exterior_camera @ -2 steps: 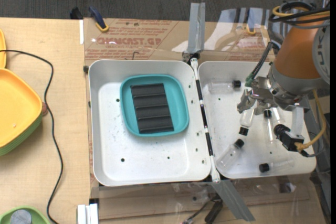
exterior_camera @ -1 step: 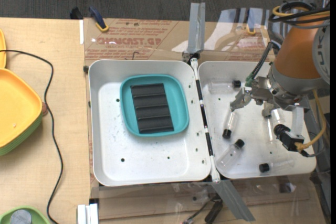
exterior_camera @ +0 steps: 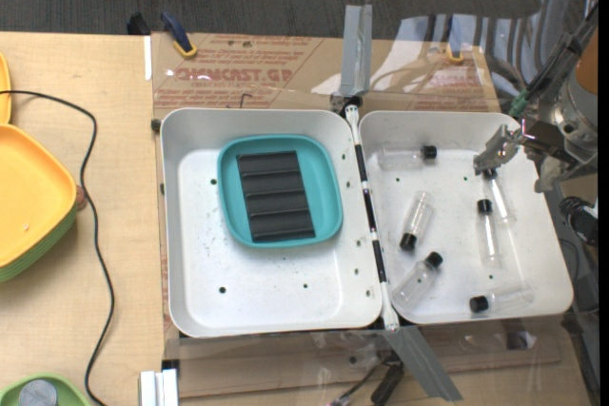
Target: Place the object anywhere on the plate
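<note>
Nearest the camera, clear tubes (exterior_camera: 416,279) with black caps are lying loose across my right bin (exterior_camera: 542,295), waiting to be picked; their see-through bodies are blurring into the white floor. In the left bin (exterior_camera: 181,233) the teal plate (exterior_camera: 328,200) is carrying a dark ribbed block (exterior_camera: 274,195). Farther back, my gripper (exterior_camera: 490,159) is hovering over the right bin; I cannot tell its state, and my arm is running off the edge.

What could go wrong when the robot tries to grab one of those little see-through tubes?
The clear vials are round and lie loose in the right bin, so one could roll or slip away from the gripper. The teal plate already carries a black ridged block, leaving little bare surface for a vial to settle.
</note>
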You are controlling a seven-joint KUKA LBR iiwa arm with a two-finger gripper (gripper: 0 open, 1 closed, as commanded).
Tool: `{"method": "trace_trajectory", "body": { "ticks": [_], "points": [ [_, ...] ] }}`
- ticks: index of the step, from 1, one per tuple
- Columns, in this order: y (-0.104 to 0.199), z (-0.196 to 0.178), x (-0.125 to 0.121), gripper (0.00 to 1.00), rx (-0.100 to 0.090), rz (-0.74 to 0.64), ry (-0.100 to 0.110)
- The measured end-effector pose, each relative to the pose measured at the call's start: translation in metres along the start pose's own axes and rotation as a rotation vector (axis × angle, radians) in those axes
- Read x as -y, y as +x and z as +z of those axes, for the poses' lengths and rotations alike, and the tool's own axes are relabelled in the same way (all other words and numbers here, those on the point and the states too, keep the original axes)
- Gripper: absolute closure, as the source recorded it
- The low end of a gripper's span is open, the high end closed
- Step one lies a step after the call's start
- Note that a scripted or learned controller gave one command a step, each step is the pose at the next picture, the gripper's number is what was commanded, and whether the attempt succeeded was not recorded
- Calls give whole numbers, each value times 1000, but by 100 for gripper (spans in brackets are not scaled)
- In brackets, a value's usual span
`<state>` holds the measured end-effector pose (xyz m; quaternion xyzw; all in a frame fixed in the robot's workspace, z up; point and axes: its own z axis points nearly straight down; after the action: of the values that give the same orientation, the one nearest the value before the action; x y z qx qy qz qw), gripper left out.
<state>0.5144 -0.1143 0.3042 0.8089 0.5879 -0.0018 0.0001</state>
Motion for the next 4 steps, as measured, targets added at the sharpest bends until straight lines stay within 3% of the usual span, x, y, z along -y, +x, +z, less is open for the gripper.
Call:
{"method": "trace_trajectory", "body": {
  "ticks": [1, 2, 4],
  "points": [
    [-70, -63, -5, 0, 0, 111, 1],
    [-96, -136, 1, 0, 0, 253, 1],
    [-104, -136, 4, 0, 1, 601, 3]
  ]
}}
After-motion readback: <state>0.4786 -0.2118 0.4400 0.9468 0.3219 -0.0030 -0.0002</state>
